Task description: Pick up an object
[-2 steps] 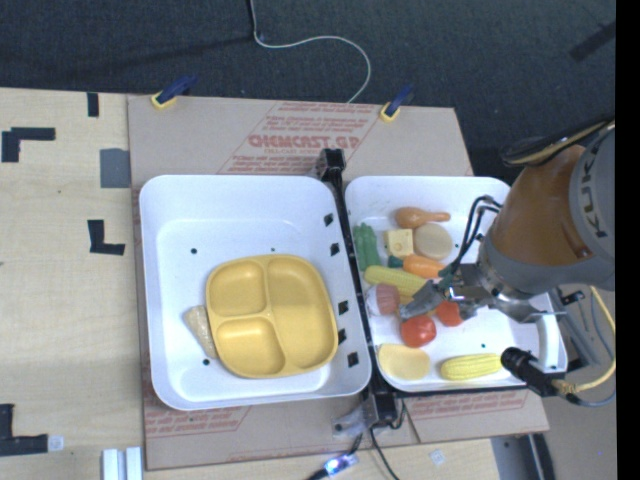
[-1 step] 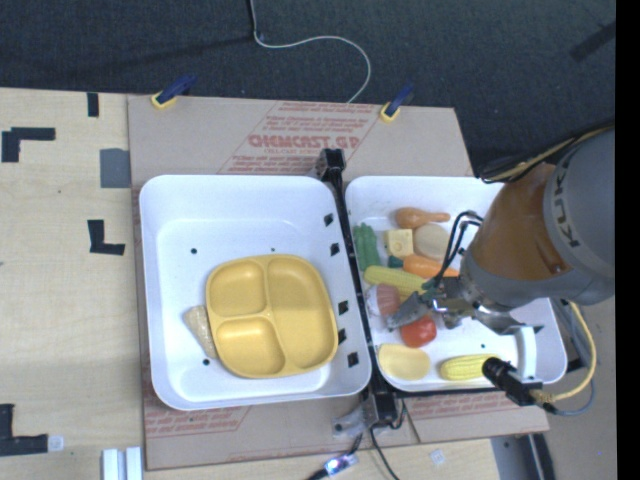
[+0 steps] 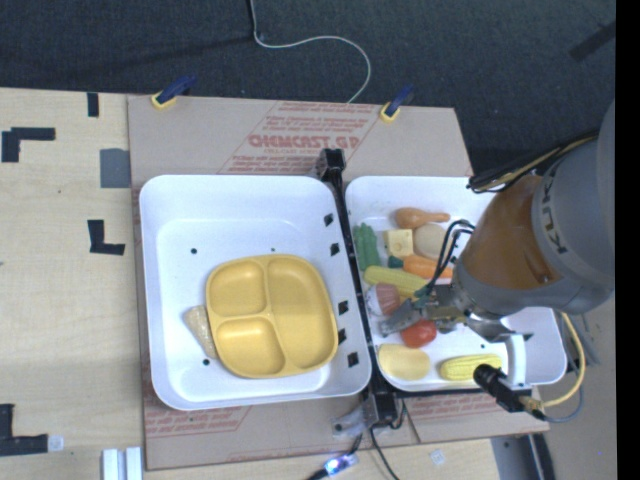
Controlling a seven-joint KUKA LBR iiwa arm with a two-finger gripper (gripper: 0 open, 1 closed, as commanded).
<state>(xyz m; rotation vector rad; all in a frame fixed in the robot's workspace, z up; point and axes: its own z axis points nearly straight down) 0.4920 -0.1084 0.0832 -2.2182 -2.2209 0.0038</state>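
Reaching into the right bin (image 3: 555, 363) from the right, our claw (image 3: 405, 313) hangs low over a heap of toy food. We cannot tell whether it is open or closed; its dark tip blurs into the pieces under it, and nothing is plainly seen gripped.

Right at the tip lie a long yellow-green piece (image 3: 393, 279) and a small reddish piece (image 3: 385, 297), with a red tomato (image 3: 419, 334) just below. Nearer the front wall sit a pale yellow lump (image 3: 404, 362) and a corn cob (image 3: 462, 369). Toward the back we see a green vegetable (image 3: 367, 245), a cream block (image 3: 401, 243), an orange carrot (image 3: 422, 216) and a pale round piece (image 3: 430, 238). Any of these would serve as the object to pick.

In the left bin (image 3: 170, 268) a yellow divided plate (image 3: 270, 315) rests over a tan thing (image 3: 199, 327), well apart from the claw.

Our worry is crowding. The pieces touch one another, so we judge the claw could close on two at once, or pinch an edge and let a rounded piece squirt free. The tomato looks likely to roll. The divider between the bins stands near, and a sideways drift might knock against it.
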